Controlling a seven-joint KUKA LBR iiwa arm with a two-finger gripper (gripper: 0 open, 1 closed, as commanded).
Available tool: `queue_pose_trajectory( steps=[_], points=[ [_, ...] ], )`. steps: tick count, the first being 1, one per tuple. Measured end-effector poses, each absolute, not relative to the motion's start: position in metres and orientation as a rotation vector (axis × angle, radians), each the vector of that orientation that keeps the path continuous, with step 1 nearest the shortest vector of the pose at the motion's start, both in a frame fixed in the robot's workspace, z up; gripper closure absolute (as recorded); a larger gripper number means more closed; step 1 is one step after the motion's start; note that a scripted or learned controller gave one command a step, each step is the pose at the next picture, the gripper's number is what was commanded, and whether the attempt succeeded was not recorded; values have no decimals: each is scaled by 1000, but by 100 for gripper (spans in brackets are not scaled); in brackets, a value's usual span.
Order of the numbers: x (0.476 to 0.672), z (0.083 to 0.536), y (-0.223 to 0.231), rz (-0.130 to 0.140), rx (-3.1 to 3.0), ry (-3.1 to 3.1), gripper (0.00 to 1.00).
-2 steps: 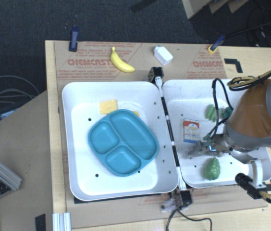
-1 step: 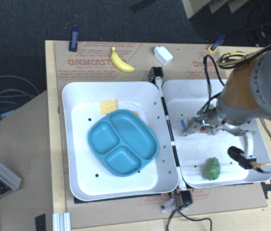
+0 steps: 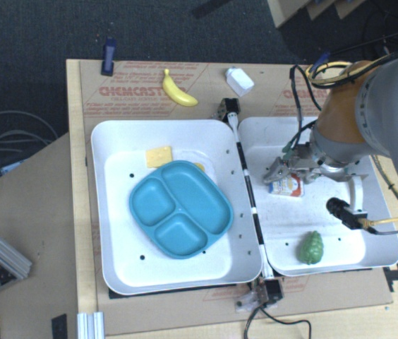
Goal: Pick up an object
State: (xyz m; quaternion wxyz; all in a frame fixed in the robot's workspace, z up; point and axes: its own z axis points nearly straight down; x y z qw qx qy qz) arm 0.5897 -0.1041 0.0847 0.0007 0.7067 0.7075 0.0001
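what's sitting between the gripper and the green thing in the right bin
Nothing: in the camera view, bare white bin floor separates the gripper, which is over a small white-and-red packet, from the green object.

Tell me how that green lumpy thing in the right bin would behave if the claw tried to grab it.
The green object looks rounded and bumpy, so it may roll or twist away when nudged. It seems small, probably light. It lies close to the right bin's near wall, which could crowd the claw.
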Motion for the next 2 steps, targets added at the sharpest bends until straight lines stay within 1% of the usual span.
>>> queue_pose_trajectory(
  steps=[1, 2],
  points=[
    [590, 95, -104, 1, 2217, 2221, 100],
    [596, 185, -28, 3, 2219, 2224, 100]
  ],
)
